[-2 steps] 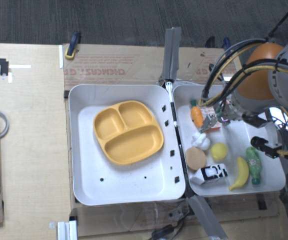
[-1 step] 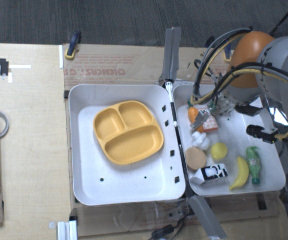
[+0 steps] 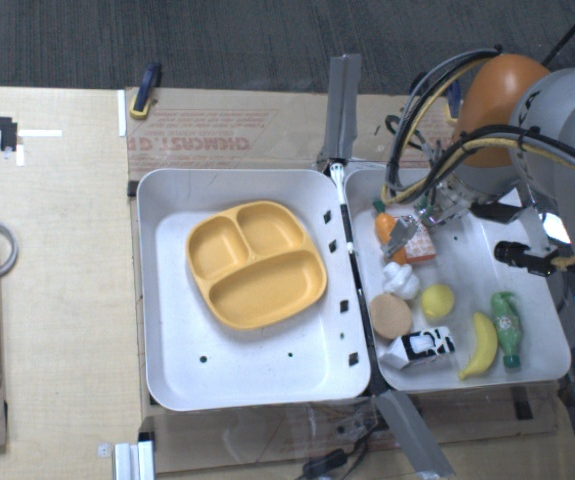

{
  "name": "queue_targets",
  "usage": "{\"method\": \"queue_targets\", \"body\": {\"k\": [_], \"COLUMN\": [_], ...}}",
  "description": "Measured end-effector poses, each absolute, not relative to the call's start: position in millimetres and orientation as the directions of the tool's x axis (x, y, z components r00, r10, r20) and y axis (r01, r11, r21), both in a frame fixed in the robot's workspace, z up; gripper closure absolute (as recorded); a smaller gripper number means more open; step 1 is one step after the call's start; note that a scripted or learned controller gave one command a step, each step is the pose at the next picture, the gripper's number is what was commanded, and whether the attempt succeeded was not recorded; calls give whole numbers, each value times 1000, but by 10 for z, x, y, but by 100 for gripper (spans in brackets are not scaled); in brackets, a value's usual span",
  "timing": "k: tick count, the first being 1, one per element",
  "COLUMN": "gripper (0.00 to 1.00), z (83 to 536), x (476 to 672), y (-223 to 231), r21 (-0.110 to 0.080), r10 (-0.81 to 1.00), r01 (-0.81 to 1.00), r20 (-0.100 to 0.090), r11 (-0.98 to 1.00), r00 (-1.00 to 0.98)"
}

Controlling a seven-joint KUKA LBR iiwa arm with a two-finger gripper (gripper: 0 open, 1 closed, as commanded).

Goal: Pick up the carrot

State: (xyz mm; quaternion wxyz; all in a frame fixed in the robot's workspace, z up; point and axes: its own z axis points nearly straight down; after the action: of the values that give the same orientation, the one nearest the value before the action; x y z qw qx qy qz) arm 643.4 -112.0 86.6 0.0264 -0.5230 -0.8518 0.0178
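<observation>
The carrot (image 3: 385,226) is a small orange piece at the upper left of the right bin (image 3: 537,288), close to the divider between the bins. My gripper (image 3: 407,230) has come down from the upper right under a bundle of cables and sits right beside the carrot, touching or nearly touching its right side. The gripper's tip partly hides the carrot and a reddish-orange item (image 3: 420,249) just below it.
The right bin also holds a white crumpled object (image 3: 399,276), a tan round item (image 3: 390,315), a lemon (image 3: 437,300), a banana (image 3: 480,345), a green bottle (image 3: 506,328) and a black-and-white toy (image 3: 427,345). A yellow divided plate (image 3: 257,263) lies in the left bin (image 3: 167,298).
</observation>
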Motion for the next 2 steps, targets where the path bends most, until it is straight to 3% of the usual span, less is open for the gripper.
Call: {"method": "queue_targets", "body": {"k": [1,2], "gripper": [0,0], "z": [867,1929], "x": [6422,6598], "y": [-1170,-491], "r21": [-60,2], "r10": [851,732], "r01": [849,732], "r20": [35,-4], "r11": [526,681], "r00": [-524,-681]}}
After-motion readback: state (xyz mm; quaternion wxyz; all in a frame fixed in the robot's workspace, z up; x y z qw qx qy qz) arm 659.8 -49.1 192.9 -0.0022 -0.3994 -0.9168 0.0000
